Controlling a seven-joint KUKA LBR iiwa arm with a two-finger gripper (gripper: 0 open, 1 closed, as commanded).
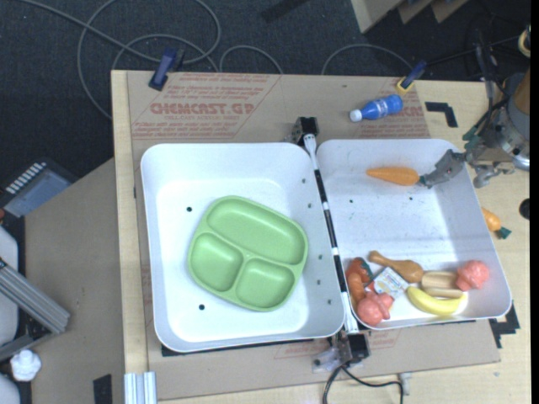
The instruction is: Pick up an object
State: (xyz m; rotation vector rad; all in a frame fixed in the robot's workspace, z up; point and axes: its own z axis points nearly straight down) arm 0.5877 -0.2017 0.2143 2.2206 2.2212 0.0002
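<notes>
An orange carrot (pixel 393 175) lies alone at the back of the right bin (pixel 404 225). My gripper (pixel 456 178) comes in from the right edge, low over that bin's back right corner. Its fingers are open with nothing between them, and the left fingertip (pixel 431 178) sits just right of the carrot's tip. A heap of toy food fills the bin's front right corner: a yellow banana (pixel 436 301), a pink ball (pixel 474 273), a brown drumstick (pixel 396 266), a red piece (pixel 360 279) and a pink piece (pixel 373 308).
The left bin (pixel 168 192) holds a green divided plate (pixel 247 252). A blue bottle (pixel 376 108) lies on the bench behind the right bin. A small orange object (pixel 492 220) sits outside the right bin's right rim. Cables run across the dark floor beyond.
</notes>
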